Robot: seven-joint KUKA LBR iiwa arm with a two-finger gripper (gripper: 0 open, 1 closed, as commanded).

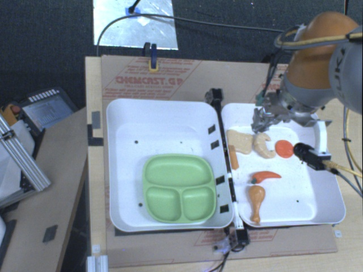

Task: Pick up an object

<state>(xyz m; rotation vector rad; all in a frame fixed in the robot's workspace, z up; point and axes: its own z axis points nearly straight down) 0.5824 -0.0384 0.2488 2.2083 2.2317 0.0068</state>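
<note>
Gripper (261,127) low over the far half of right bin (300,200), directly above the curved piece (264,146). Cannot tell whether wide or narrow from this slant, nor whether touching the piece. Grey arm (317,50) with orange band reaching in from the right.

Nearest in right bin: drumstick (256,200), tan, thick end toward the far side, thin end pointing at the near wall. Just beyond it, pepper (267,176), red with a green stem on its left, lying crosswise, apart from the drumstick. Farther still, a row of four across the bin: orange stick (232,156) along the left wall, pale wedge (241,141) just beside it, then the curved piece, pale and bent like a hook, close against the wedge, then tomato (284,148), round and red-orange, just right of the curved piece.

Left bin (159,123): green plate (178,187) flat in the near half, toward the shared wall, with one long compartment on the far side and two smaller ones on the near side. Black clips (215,145) spaced along the joint between the two bins.

Under both bins, cardboard (170,79) with red print. At its far edge, blue and yellow clamp (152,58) upright. Beyond that, metal sheet (135,16) on dark cloth.
</note>
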